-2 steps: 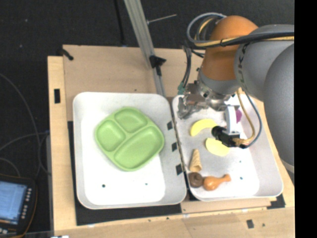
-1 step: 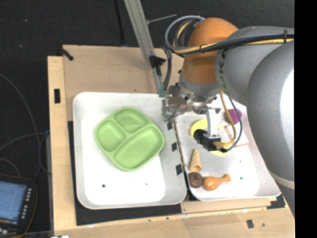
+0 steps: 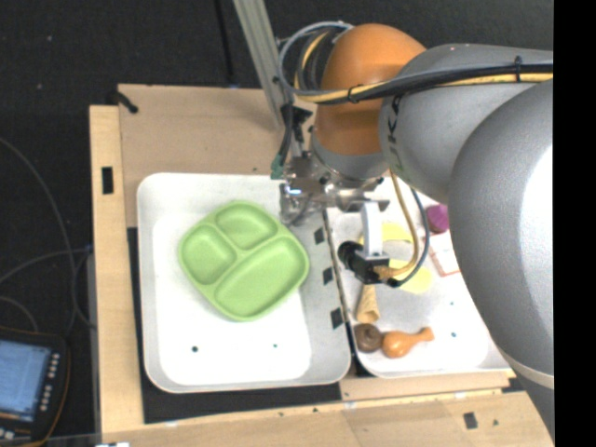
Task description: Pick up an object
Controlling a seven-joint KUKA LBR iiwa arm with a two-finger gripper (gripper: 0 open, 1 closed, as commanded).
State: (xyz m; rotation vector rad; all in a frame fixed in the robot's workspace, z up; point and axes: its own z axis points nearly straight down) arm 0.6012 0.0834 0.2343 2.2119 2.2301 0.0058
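A light green divided plate [image 3: 244, 259] lies in the left bin [image 3: 233, 354], a little above its middle. My gripper [image 3: 292, 201] hangs at the upper right corner of that bin, just beyond the plate's top right rim. I see nothing held in it. The right bin [image 3: 456, 338] holds an orange gourd-shaped toy [image 3: 407, 341], a brown round piece [image 3: 367, 336] and a tan cone [image 3: 368, 299] near its front left corner. The arm hides much of that bin.
A yellow object [image 3: 417, 276] and a purple object [image 3: 436, 218] lie farther back in the right bin, partly under the arm, beside a white card with a red edge [image 3: 445, 259]. A ridge [image 3: 333, 287] divides the two bins. A metal post [image 3: 256, 26] rises behind the left bin.
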